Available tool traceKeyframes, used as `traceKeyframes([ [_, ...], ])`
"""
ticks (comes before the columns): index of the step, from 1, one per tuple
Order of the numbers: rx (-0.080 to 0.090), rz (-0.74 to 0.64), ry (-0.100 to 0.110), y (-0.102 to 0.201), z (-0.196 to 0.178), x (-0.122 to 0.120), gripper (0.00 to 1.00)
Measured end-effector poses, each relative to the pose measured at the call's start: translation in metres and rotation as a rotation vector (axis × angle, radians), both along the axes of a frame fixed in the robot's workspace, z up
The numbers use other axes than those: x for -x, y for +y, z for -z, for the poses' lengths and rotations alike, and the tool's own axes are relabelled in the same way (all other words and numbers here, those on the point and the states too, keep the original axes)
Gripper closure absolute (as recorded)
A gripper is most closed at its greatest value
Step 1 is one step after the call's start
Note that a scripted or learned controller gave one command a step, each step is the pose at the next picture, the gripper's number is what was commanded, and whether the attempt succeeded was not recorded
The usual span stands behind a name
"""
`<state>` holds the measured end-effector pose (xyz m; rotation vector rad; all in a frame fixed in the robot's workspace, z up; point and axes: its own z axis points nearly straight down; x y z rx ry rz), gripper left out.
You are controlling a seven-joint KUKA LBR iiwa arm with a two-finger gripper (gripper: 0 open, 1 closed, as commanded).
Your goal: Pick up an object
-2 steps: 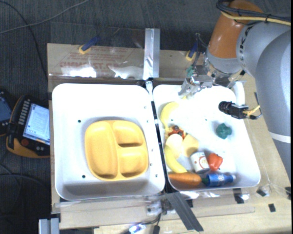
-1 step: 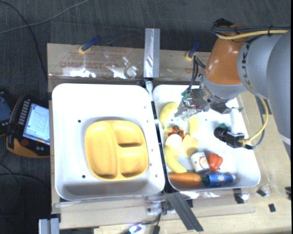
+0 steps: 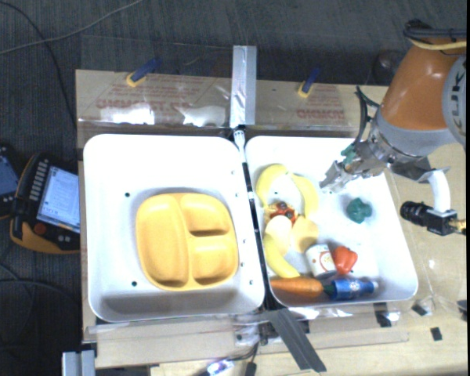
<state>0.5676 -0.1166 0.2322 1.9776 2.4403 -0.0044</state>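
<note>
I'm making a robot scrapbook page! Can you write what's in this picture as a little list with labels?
left bin: yellow tray
right bin: toy pile along its left and front
loose toy: green one, apart from the pile
front of pile: carrot, blue bottle
gripper: over right bin, nothing seen in it

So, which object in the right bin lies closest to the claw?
The small teal object: it sits alone just below the claw, apart from the pile along the bin's left and bottom sides.
</note>
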Motion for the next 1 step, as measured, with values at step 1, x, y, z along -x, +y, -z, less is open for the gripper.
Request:
traceKeyframes([
  [1, -0.004, -0.085, -0.012, 0.0010, 0.1323, 0.0409, 1.00],
])
